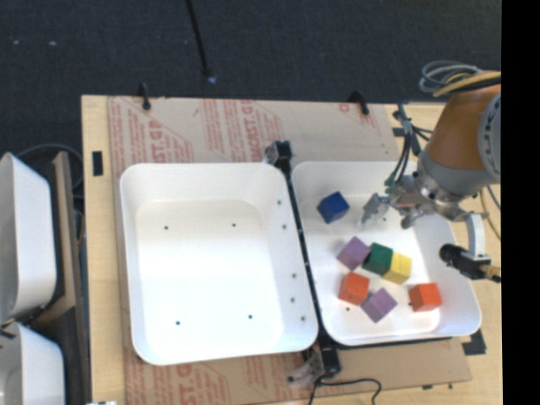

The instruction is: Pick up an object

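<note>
Blocks were the objects to pick, and seven of them lay in the right bin (451,315), all below or to the left of the hand (390,212). The hand hung over the upper middle of that bin, its two fingers (371,211) spread apart with nothing between them. The grey arm with its orange band (460,133) rose from the hand toward the upper right.

Nearest to the hand, just to its left, sat the blue block (333,207), apart from the rest. Below the hand lay a tight cluster: a purple block (354,252) touching a green block (379,257), and a yellow block (398,267) pressed against the green one's right side. Further below, an orange block (354,288) sat beside a second purple block (379,304). A second orange block (425,296) lay below and right of the hand, a little apart from the cluster.

Well to the left of the hand stood the left bin (211,264). Both bins rested on the surface (194,129), which bore red printed lettering.
</note>
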Robot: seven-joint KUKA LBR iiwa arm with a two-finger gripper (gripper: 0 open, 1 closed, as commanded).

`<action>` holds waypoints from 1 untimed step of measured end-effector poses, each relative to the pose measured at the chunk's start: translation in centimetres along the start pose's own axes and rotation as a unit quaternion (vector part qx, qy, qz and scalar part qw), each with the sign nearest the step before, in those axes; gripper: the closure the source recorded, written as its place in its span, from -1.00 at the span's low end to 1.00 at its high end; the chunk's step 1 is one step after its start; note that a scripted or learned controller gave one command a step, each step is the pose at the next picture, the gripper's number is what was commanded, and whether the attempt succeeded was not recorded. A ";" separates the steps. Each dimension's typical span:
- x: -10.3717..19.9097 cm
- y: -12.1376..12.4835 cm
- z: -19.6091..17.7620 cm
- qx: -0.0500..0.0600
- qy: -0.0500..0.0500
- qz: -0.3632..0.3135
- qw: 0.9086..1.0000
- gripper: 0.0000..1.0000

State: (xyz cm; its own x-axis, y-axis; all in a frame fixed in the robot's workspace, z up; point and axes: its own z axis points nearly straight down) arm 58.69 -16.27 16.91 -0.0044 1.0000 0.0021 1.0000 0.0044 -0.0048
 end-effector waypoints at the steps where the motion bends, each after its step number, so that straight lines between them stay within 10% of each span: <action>1: 5.9 5.6 7.3 0.001 0.000 0.000 1.000 -1.00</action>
State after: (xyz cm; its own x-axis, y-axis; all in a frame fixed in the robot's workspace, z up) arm 64.23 -10.38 9.57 -0.0047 1.0000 0.0020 1.0000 0.0047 -0.0066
